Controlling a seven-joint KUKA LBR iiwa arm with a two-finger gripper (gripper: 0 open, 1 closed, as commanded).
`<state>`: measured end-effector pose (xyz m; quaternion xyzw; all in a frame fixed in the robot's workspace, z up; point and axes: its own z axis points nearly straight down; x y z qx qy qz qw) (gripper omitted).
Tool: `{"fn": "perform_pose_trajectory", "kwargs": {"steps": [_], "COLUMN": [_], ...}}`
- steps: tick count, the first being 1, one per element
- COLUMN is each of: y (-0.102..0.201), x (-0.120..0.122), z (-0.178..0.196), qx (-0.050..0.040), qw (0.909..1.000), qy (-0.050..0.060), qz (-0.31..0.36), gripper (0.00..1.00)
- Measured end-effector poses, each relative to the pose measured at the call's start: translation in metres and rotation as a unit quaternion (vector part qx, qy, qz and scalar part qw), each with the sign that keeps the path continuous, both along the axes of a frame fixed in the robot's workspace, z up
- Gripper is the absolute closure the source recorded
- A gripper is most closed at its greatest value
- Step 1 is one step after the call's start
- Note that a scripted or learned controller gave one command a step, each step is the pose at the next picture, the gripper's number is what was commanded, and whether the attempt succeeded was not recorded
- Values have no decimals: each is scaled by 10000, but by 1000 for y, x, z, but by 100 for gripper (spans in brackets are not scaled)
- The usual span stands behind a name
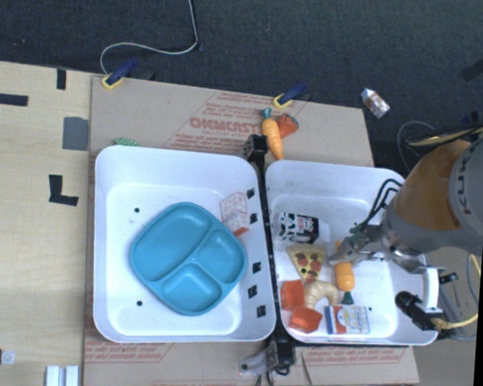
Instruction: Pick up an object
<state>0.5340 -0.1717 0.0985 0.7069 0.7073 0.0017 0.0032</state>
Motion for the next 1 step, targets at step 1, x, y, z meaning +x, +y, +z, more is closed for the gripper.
{"fn": "perform_pose_trajectory", "kwargs": {"steps": [1], "y": [44], "x": [55], "z": [59], "qx": [11], "qw": [10000], "qy": [30], "qz": [10], "gripper": [100]}}
